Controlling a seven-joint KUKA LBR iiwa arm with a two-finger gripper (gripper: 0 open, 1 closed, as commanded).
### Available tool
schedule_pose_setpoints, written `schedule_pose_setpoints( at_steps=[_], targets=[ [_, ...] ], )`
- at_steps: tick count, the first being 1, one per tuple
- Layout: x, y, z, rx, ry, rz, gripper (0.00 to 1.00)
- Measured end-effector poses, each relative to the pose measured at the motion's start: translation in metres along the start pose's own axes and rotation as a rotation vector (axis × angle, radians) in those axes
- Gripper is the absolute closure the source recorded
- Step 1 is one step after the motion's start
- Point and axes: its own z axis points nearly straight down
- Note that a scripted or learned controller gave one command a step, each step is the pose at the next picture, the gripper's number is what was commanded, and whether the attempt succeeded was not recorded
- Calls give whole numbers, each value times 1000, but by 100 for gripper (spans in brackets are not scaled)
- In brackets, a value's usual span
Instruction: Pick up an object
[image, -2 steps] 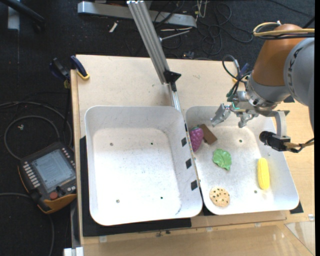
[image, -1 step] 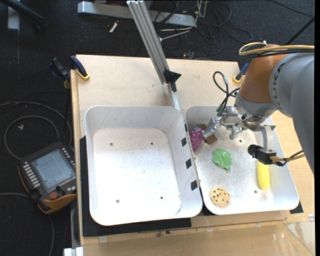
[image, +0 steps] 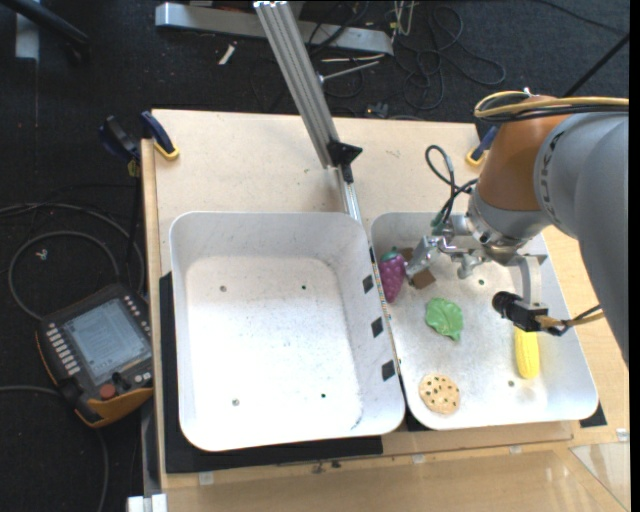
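My gripper (image: 443, 270) hangs over the upper left part of the right bin (image: 570, 395), open, with nothing between its fingers. A purple eggplant-like toy (image: 392, 276) lies just left of it against the bin's left wall. A small brown piece (image: 420, 280) sits at the tip of the left finger; I cannot tell whether it is a separate object. A green leafy toy (image: 445, 319) lies just below the gripper. Further off are a yellow corn cob (image: 527, 354) at the right and a round speckled cookie (image: 439, 393) near the front edge.
The left bin (image: 200, 250) stands beside the right one, separated by a raised divider with black clips (image: 383, 325). A metal pole (image: 305, 85) slants in from the top to the bins' back edge. A black part with a cable (image: 520, 312) hangs off the wrist above the corn.
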Motion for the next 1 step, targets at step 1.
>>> schedule_pose_setpoints(
  at_steps=[1],
  targets=[
    [-1,0,-8,0,-1,1,100]
  ],
)
